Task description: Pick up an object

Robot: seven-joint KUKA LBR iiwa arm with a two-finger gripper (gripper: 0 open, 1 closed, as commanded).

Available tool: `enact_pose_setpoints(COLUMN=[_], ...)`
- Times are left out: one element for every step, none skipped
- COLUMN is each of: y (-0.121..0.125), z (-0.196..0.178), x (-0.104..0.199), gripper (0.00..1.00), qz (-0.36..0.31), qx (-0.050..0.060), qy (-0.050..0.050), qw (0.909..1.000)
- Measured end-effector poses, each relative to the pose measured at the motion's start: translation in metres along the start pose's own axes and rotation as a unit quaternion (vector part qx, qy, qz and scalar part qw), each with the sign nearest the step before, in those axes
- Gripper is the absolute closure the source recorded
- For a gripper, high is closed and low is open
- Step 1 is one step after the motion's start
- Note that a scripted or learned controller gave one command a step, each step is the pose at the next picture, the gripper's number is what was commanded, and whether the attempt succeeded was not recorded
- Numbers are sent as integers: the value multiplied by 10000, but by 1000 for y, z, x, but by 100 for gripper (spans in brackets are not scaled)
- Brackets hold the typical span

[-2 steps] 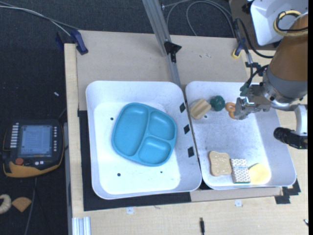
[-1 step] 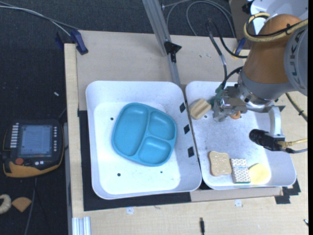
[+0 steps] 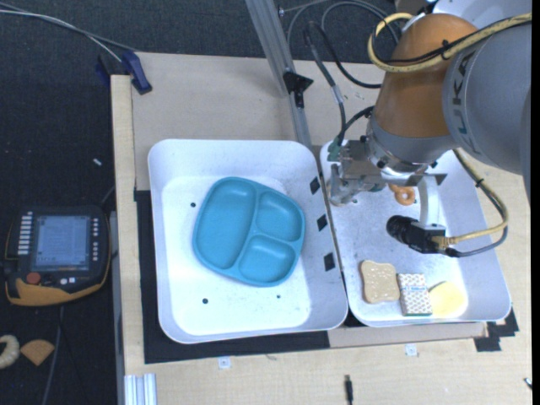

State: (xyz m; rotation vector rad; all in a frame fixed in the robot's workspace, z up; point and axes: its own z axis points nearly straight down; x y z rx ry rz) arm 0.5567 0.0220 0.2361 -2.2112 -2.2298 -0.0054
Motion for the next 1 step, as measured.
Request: enact_pose_setpoints(y=[4], z=[12], x=[59], gripper=[100], qz=[6], qx=[10], qy=[-2], qw=[10000])
